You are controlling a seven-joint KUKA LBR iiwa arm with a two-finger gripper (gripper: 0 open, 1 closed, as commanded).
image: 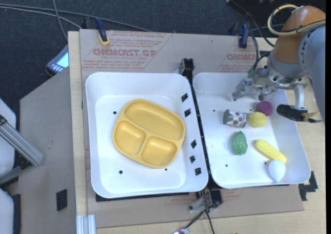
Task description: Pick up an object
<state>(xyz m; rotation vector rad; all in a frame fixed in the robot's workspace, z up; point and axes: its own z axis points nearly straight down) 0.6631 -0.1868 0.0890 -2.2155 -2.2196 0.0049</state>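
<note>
You will find the tool (252, 88) low over the far edge of the right bin (217, 173), fingers spread apart and grasping nothing, touching no object as far as the view shows. The candidate objects lie in that bin: a purple ball (265, 107) and yellow lemon (258, 119) just beside each other, a small can (234, 119), a green vegetable (239, 143), a corn cob (270, 150) and a white egg (276, 170) toward its near right corner. The left bin (103, 176) carries a yellow divided plate (149, 133) at its centre.
</note>
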